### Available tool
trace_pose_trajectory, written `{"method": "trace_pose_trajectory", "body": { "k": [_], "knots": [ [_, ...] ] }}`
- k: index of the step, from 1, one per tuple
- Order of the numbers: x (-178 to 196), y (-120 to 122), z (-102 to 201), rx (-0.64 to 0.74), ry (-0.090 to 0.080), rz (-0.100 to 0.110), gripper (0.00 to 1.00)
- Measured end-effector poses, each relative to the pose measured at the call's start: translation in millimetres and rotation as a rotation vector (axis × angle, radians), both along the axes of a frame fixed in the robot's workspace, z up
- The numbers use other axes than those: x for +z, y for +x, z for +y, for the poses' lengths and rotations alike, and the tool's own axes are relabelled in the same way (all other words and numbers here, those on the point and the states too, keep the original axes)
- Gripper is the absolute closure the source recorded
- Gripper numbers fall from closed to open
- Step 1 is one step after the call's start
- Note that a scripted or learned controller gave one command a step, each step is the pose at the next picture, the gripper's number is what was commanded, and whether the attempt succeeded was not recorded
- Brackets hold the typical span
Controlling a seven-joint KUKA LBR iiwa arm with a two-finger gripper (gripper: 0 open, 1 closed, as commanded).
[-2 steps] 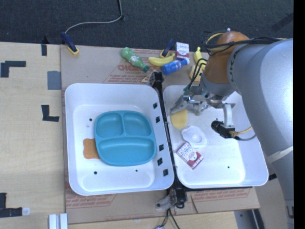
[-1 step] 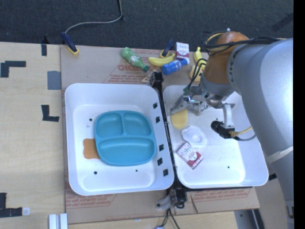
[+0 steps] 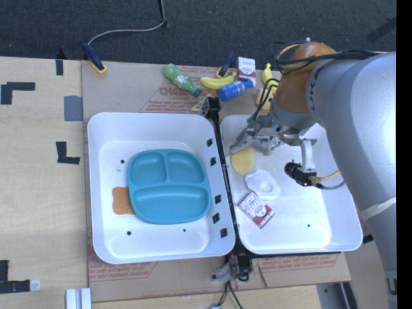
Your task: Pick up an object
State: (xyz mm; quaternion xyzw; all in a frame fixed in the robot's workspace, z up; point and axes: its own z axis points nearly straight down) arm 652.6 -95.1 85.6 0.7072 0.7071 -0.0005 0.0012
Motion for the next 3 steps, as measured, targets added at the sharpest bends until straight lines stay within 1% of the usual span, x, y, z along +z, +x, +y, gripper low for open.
{"method": "trace_pose_trajectory", "body": {
  "k": [1, 2, 3],
  "knots": [
    [0.1, -0.4, 0.0, 0.0, 0.0, -0.001, 0.0],
    [0.3, -5.6, -1.5, 0.002, 0.0, -0.002, 0.0],
    [10.3, -5.3, -1.4, 0.003, -0.001, -0.002, 1.0]
  ]
}}
